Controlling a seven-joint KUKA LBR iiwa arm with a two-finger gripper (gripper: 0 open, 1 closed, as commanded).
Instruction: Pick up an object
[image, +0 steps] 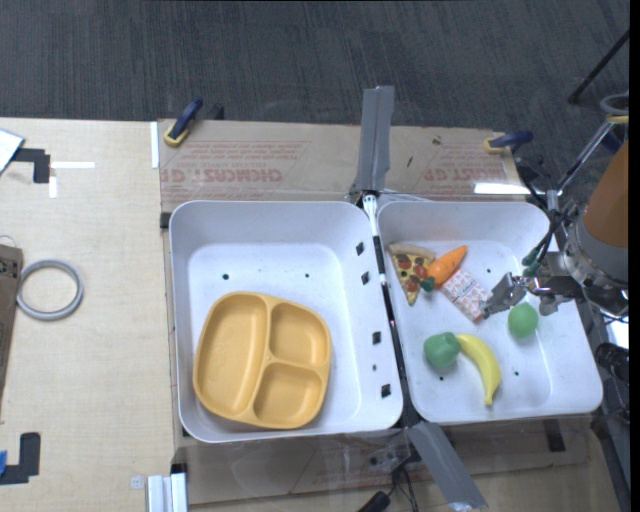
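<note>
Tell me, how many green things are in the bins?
2. One green ball sits near the right bin's right side, just below the robot's hand. The other green piece lies lower down, touching the banana. More could hide under the arm.

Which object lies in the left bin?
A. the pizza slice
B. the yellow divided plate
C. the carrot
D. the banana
B: the yellow divided plate is in the left bin, while the banana, pizza slice and carrot are all in the right bin.
</note>
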